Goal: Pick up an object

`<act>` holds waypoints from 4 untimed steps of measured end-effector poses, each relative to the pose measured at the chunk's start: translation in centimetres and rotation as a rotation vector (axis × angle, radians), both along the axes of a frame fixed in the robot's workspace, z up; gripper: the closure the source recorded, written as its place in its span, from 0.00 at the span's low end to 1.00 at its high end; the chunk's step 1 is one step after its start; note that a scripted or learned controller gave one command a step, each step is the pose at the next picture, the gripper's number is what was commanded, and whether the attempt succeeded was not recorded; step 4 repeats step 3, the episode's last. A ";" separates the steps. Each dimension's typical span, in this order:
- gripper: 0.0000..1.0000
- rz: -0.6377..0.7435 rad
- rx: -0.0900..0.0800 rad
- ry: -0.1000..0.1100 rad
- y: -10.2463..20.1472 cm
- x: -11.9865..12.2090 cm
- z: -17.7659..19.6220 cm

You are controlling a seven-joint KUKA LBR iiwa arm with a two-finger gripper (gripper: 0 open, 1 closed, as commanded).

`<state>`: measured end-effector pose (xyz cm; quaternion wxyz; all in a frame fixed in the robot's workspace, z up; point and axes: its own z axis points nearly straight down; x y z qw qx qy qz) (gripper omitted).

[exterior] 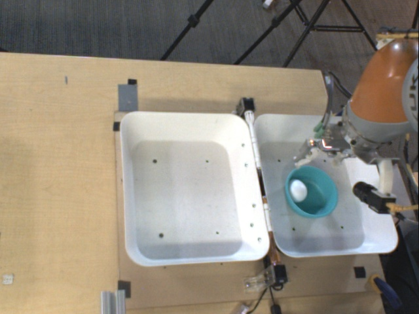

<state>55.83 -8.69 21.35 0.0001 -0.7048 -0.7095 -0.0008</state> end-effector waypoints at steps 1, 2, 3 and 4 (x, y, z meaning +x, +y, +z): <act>0.00 0.001 0.000 -0.003 -1.0 -0.9 -11.8; 1.00 0.003 0.000 -0.011 -0.9 -0.6 -10.5; 1.00 -0.025 0.000 -0.003 3.7 4.0 -2.8; 1.00 -0.025 0.000 -0.003 3.7 4.0 -2.8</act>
